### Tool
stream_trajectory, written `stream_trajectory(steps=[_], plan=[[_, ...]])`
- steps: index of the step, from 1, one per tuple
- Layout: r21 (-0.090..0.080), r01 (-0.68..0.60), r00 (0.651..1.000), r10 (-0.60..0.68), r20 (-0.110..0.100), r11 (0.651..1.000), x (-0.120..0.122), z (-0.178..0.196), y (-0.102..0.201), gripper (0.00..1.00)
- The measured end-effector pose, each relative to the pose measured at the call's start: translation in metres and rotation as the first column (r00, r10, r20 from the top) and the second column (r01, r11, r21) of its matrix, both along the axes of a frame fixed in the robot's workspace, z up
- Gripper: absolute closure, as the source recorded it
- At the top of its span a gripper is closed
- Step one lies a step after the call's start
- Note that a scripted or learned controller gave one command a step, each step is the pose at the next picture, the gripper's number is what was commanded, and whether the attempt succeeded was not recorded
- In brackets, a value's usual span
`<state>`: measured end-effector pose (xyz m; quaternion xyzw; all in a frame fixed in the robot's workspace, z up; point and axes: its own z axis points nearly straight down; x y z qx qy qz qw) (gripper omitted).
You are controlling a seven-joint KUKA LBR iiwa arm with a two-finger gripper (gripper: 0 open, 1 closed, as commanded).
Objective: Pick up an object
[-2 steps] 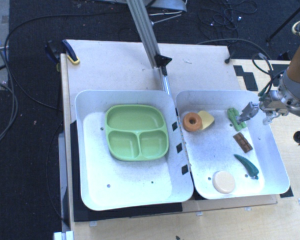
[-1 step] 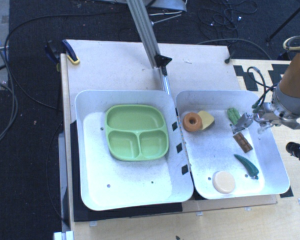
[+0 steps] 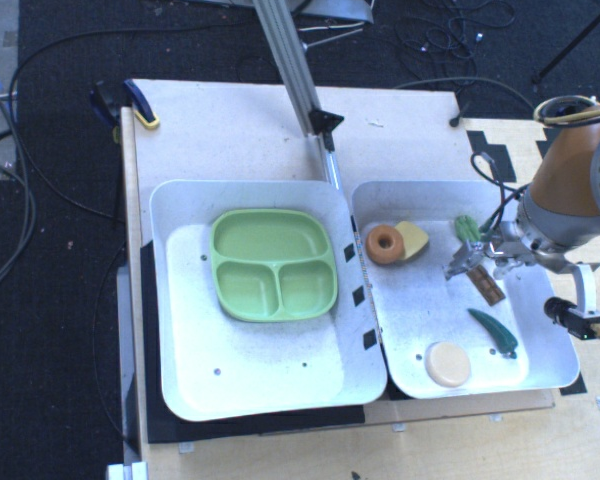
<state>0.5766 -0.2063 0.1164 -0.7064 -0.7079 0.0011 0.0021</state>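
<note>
While the arm reached in from the right, the scene read front to back like this. Nearest the camera in the right bin [image 3: 540, 373] lay a pale round disc [image 3: 447, 363], w/ a teal curved piece [image 3: 494, 330] just beyond it toward the right wall. Next came the gripper [image 3: 470, 264], low over the bin floor, w/ a brown stick-like item [image 3: 487, 286] right at its tips. Whether the stick sat between the fingers or just beside them couldn't be told; their spread was too small and blurred to judge, so I can't say wide or narrow. A green piece [image 3: 466, 229] lay just behind the gripper. Further back and left, a brown donut-shaped ring [image 3: 385, 244] touched a yellow wedge [image 3: 412, 239]. In the left bin [image 3: 180, 368] sat a green 3-compartment plate [image 3: 275, 264], well apart from the action.

Judgement: the step in hand was the close-in on the brown stick, the likeliest target. To do it well, the tips needed to straddle its narrow axis, not its length, and go low enough to the floor before closing. The green piece was near, so approx. centring mattered to avoid nudging it. Lift straight up, slowly, & check the stick came along.
</note>
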Motion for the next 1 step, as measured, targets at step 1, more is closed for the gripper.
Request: stream_trajectory(steps=[1], plan=[[-0.003, 0.001, 1.000, -0.001, 0.007, 1.000, 0.0015, 0.0139, -0.0011, 1.00]])
